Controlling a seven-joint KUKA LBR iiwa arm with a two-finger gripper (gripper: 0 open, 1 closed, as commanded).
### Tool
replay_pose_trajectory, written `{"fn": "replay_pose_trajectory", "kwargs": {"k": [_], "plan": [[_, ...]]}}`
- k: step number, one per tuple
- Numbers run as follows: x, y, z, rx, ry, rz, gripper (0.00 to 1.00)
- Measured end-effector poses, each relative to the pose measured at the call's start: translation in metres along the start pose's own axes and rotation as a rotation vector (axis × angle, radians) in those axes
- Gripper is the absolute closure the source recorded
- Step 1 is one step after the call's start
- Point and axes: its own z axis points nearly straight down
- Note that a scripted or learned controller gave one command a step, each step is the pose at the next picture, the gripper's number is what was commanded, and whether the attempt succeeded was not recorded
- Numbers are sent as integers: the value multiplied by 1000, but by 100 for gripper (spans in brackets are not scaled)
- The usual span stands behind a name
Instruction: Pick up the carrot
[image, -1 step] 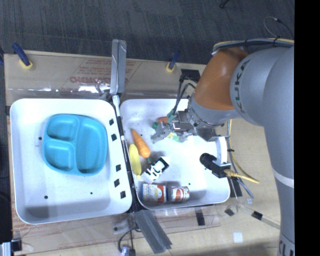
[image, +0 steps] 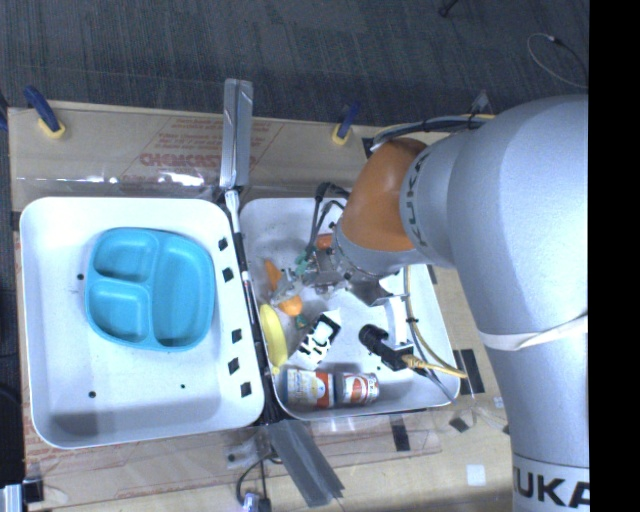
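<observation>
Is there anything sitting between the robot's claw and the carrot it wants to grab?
Nothing visible does. The gripper hangs low in the right bin, with the carrot just to its left. The banana and the bottle lie nearer the bin's front, off that line. A small orange piece sits below.

The bench, topped with what looks like a brown printed board, carries two shallow white bins side by side, the left bin toward its left edge and the right bin touching it mid-bench.
</observation>
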Motion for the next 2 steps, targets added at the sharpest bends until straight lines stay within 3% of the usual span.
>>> {"fn": "replay_pose_trajectory", "kwargs": {"k": [1, 2], "plan": [[-1, 0, -10, 1, -1, -4, 100], [101, 26, -101, 0, 1, 71, 100]]}}
